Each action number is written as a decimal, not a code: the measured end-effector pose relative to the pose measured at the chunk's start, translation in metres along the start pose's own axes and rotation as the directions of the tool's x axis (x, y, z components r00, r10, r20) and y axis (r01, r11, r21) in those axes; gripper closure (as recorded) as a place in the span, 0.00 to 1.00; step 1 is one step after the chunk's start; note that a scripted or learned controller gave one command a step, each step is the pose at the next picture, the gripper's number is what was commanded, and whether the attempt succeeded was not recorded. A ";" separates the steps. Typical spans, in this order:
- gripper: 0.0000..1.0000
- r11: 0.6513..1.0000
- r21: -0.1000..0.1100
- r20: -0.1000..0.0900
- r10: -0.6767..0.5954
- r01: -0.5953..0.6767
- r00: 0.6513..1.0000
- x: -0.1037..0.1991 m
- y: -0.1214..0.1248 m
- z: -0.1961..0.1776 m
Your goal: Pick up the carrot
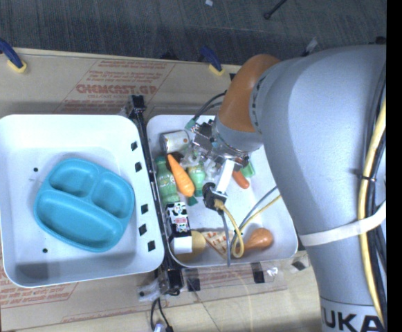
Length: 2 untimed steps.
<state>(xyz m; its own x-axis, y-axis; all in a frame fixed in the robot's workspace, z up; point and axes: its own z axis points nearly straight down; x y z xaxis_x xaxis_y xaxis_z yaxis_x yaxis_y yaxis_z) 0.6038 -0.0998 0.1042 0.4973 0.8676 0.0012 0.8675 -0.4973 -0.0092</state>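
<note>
Two bins are set side by side on the tabletop (111, 81). A plate (83, 204) is placed in the middle of the left bin (17, 144). In the right bin (202, 221), a carrot (180, 175) is laid at a slant near the left wall, with a bottle (164, 180) just to its left, a can (175, 141) behind it and a carton (178, 218) in front of it. The claw (209, 155) is positioned just right of the carrot. A pizza slice (215, 241) is found by the front wall.
</note>
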 end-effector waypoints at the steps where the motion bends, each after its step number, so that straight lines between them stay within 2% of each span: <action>1: 1.00 0.984 -0.003 0.004 0.179 -0.179 0.984 0.052 -0.034 -0.089; 2: 0.00 0.984 -0.001 0.006 0.181 -0.181 0.984 0.051 -0.034 -0.087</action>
<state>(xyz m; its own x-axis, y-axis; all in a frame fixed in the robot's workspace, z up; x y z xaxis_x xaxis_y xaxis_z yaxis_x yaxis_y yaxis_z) 0.6001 -0.0390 0.1918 0.6458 0.7635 -0.0064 0.7635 -0.6458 -0.0085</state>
